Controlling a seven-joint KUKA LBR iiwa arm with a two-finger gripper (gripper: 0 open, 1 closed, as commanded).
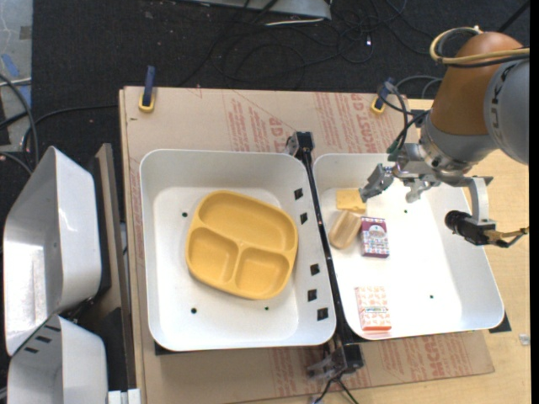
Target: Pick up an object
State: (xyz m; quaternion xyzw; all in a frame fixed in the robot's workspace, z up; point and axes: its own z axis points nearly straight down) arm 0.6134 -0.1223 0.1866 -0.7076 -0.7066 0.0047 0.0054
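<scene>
Risk: a miss or a double grab is likely, since the yellow block [350, 199], tan piece [344, 229] and purple box [374, 237] are clustered tight in the right bin [455, 301]. The gripper [396, 180] is seen spread, nothing between the fingers, though the view is poor there. The block is nearest, at about 8 o'clock from the jaws, apart. The tray [242, 244] sits in the left bin [160, 251].
</scene>
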